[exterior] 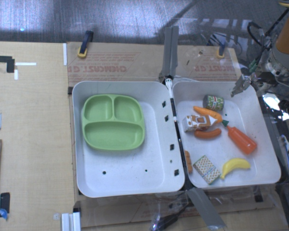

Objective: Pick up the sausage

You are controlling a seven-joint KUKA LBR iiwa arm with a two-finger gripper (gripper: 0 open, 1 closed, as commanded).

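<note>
One gripper (242,84) hangs above the right bin's (267,129) far corner.

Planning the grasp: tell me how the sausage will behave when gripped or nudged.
The sausage looks like a smooth, rounded toy, so it may slip between fingers. Its cylinder shape suggests it could roll if pushed sideways. It lies against the small carton and near the carrot, so a nudge would likely shift those too.
</note>
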